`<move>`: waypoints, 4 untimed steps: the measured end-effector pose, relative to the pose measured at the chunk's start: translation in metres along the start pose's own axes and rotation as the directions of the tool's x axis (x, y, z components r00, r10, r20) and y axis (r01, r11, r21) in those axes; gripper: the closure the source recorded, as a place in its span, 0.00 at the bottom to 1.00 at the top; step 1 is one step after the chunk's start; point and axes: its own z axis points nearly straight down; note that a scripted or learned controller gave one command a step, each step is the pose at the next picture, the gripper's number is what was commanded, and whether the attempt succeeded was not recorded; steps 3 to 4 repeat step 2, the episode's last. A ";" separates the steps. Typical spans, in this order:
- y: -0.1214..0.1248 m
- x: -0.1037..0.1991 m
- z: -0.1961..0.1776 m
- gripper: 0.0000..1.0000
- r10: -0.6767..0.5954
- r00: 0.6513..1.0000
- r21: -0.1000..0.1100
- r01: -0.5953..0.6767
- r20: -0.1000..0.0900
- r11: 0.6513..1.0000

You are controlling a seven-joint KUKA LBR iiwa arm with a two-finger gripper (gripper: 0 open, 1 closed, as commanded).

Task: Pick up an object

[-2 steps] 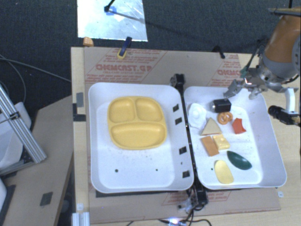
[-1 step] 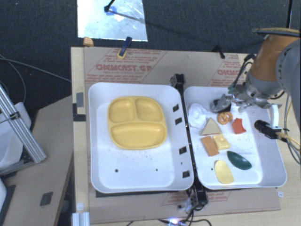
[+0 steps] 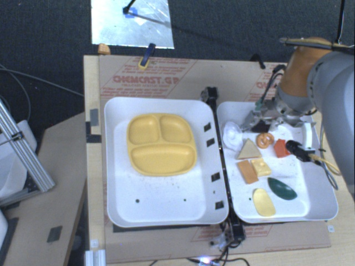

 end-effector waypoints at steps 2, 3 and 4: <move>0.010 0.075 -0.108 1.00 -0.006 1.000 -0.010 0.006 -0.002 1.000; 0.010 0.075 -0.108 1.00 -0.006 1.000 -0.010 0.006 -0.002 1.000; 0.010 0.075 -0.108 1.00 -0.006 1.000 -0.010 0.006 -0.002 1.000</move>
